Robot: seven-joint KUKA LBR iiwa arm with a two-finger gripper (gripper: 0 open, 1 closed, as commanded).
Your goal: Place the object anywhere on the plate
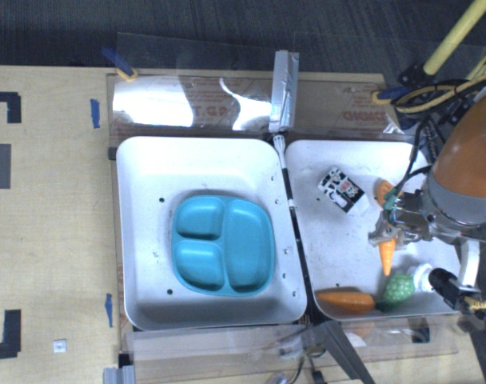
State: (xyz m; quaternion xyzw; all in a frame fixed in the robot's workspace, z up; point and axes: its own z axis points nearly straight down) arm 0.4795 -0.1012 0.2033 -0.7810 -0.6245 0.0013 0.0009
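A blue divided plate [224, 242] lies in the middle of the left bin [139, 174]. In the right bin [323, 238], my gripper [389, 226] sits low over an orange carrot-shaped object [387, 258]. The carrot's pointed end sticks out below the gripper. Another orange bit [384, 189] shows just above the gripper and may be the same carrot's other end. The gripper body hides the carrot's middle, and I cannot tell whether it is gripped.
The right bin also holds a small black-and-white object [341, 189] near its back, a green bumpy ball [399, 289] and an orange oblong piece [345, 300] along the front wall. A metal divider [281, 94] stands behind the bins.
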